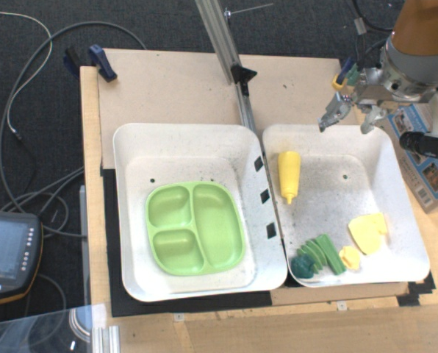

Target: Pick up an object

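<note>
Objects to pick all sit in the right bin [395,160]: we see a yellow bottle [289,175] lying near the bin's left wall in the middle of the frame, a green ridged piece [318,256] against the lower rim, a small yellow bit [350,257] just right of it, and a pale yellow flat piece [368,232] a little further right. Gripper [347,118] hangs at the upper right of the frame, over the top rim of the right bin, well apart from all 4 items. We see its 2 fingers spread with nothing between them, so it's released. Left bin [131,153] holds 1 green divided tray [195,228] with 3 compartments, lying flat in the lower middle. Bench [167,87] is bare tan board above the bins.
</note>
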{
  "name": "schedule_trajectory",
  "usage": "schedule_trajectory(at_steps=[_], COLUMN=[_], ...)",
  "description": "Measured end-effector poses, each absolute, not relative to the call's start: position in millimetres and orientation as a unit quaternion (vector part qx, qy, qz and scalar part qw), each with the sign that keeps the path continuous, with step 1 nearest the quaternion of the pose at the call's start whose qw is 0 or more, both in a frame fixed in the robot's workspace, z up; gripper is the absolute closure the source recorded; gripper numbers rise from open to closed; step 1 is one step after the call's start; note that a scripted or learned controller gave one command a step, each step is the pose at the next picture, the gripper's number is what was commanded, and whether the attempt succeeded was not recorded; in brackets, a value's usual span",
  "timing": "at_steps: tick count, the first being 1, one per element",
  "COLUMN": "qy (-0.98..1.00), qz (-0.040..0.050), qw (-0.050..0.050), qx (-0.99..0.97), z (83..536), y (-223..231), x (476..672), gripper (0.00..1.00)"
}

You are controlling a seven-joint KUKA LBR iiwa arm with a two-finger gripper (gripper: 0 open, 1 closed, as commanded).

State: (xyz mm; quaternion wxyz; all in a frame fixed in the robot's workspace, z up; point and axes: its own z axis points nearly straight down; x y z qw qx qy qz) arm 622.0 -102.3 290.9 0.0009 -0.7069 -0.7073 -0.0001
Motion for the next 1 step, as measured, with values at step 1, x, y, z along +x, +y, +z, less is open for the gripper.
schedule_trajectory(at_steps=[1], qy=[-0.708], qz=[-0.0013], qw=[0.0], qx=[-0.706], z=[302.6], y=[-101.8], x=[622.7], gripper=[1.0])
